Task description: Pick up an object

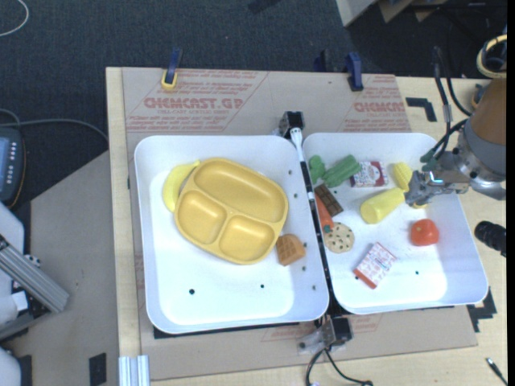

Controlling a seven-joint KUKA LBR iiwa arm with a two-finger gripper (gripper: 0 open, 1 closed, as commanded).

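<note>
The tool (420,190) hangs low over the right bin (463,284), near its right edge, just beside the right end of a yellow block (381,206) and above a tomato (424,232); whether it is apart or together I cannot tell. Small pieces crowd this bin's far half (easy reach for an arm coming from the right), so the block looks the likely target. The left bin (161,288) carries a yellow tray (232,209), too broad to pinch.

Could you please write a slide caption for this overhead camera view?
Claw hovers beside a yellow toy and tomato in the right bin.
</note>
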